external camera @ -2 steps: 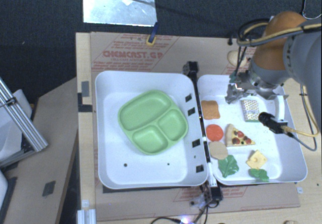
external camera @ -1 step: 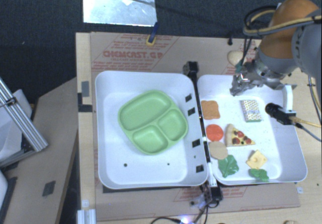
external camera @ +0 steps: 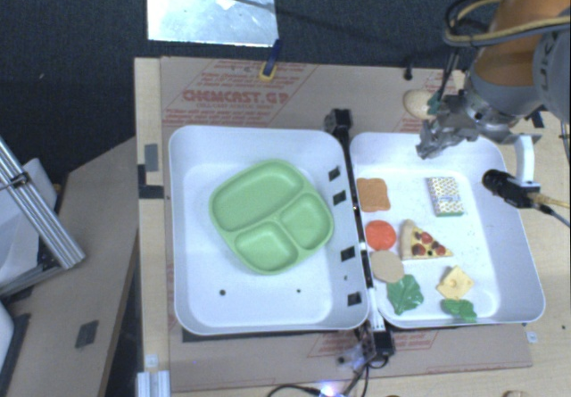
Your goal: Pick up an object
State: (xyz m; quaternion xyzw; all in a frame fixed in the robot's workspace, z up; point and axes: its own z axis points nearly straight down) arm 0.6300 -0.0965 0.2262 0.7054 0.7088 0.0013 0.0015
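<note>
Dark matting lay behind the bench while my pincer (external camera: 431, 147) hung over the right bin's (external camera: 508, 243) far edge, its grip state beyond my telling, the toy foods strewn within reach, the cracker (external camera: 444, 195) nearest.

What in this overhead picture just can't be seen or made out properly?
- Gripper: too small and blurred to tell whether it is open or shut.
- Arm: cut off by the right edge.
- Beige round thing behind the right bin: partly hidden by the gripper, unidentifiable.
</note>
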